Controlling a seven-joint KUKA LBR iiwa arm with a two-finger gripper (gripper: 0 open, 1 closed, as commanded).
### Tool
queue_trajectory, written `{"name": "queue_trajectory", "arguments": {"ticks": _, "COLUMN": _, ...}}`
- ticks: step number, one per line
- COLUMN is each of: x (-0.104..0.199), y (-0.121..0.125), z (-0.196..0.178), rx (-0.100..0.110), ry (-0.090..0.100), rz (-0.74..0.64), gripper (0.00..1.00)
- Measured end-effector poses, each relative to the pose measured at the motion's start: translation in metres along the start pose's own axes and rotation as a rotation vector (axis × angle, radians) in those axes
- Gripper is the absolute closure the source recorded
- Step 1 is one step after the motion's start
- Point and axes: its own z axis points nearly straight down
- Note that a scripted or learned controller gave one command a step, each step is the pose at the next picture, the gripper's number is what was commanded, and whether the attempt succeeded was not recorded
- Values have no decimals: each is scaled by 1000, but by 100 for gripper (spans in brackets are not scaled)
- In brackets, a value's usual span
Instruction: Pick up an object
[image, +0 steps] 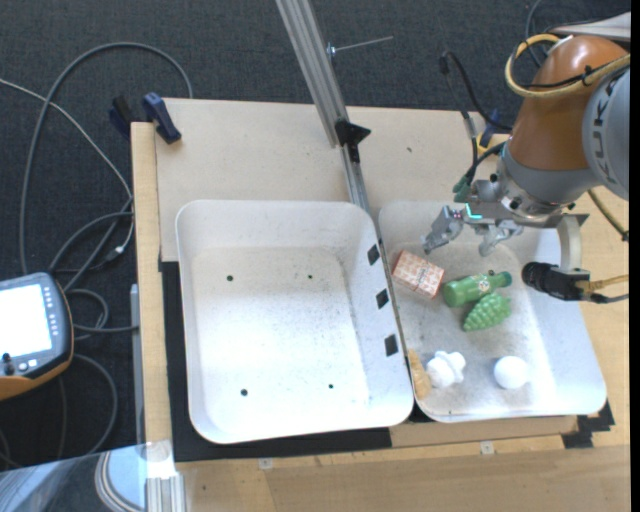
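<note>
The grey-and-orange arm (560, 110) hangs over the right bin (570, 375), its gripper (470, 235) spread open, holding nothing. Just below lie a brick-patterned block (418, 274), a smooth green bottle (474, 289) touching a knobbly green cone (486, 312) — and a white ball (511, 372).

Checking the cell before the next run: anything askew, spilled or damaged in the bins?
Nothing spilled or visibly broken. The pink block, green bottle, green cone, white knob and white ball all lie inside the right bin. The claw hangs open above them, holding nothing.
</note>
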Motion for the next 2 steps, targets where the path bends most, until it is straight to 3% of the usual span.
{"name": "queue_trajectory", "arguments": {"ticks": 1, "x": 0, "y": 1, "z": -2, "rx": -5, "ry": -1, "rz": 0, "gripper": 0}}
{"name": "queue_trajectory", "arguments": {"ticks": 2, "x": 0, "y": 3, "z": 61, "rx": 2, "ry": -1, "rz": 1, "gripper": 0}}
